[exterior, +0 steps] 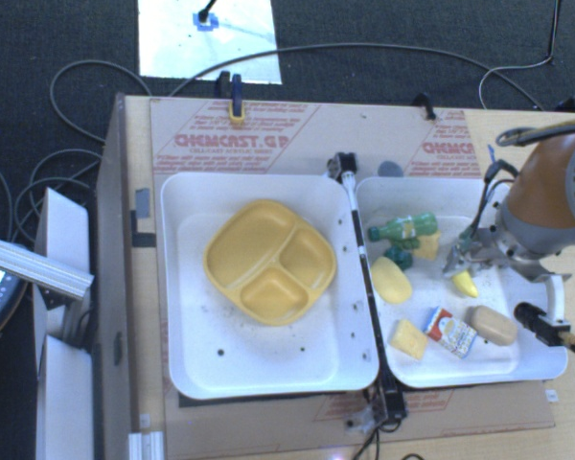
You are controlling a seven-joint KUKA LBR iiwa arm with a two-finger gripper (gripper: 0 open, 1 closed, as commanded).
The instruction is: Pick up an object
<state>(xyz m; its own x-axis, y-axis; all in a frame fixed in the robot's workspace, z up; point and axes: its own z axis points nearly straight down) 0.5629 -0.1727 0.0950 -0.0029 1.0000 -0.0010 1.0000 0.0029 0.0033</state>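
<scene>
Only readable text is on the brown sheet (297, 127) under the bins: red print "CHEMCAST GP" at the far left, just beyond the left bin (187, 195). Same red print repeats at the far right beyond the right bin (431, 188), slanted and partly cut off, roughly "CHEMC..." readable. Small red lines around both logos are too fine to read. The small carton (451, 332) in the right bin has red and white print, illegible.

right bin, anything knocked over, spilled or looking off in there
The green bottle lies on its side near the far wall of the right bin rather than standing. The other small items lie loose and scattered around it. No spill or damage is visible.
</scene>
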